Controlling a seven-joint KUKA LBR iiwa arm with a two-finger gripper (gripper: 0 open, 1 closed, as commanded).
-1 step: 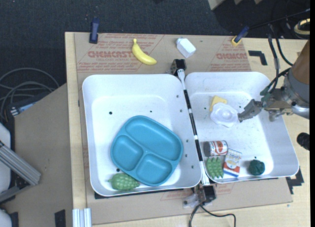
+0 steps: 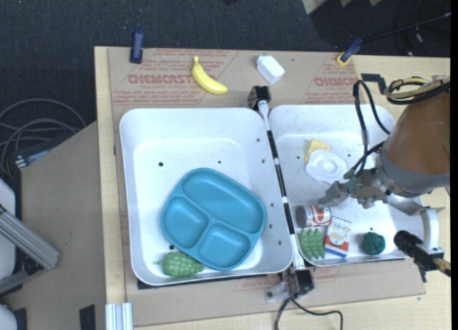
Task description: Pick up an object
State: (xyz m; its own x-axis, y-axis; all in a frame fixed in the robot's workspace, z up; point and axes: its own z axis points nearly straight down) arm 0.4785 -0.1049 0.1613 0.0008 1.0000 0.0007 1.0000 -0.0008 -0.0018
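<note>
The right bin [image 2: 300, 124] holds several small things. A red and white can [image 2: 315, 215] lies near the bin's left wall, with a green ridged item [image 2: 312, 243] and a small printed box [image 2: 338, 237] just in front of it. A dark green ball [image 2: 372, 243] rests at the front right. A white round piece [image 2: 323, 167] and a yellow piece [image 2: 315, 147] lie further back. My gripper [image 2: 338, 192] hangs low over the bin, just right of and above the can, between it and the white piece. Nothing is visibly held.
The left bin [image 2: 143, 135] carries a blue divided plate [image 2: 212, 217] and a green bumpy object [image 2: 180, 265] at its front. On the bench behind the bins lie a banana [image 2: 206, 78] and a white block [image 2: 270, 69]. Black cables [image 2: 366, 117] loop over the right bin's back corner.
</note>
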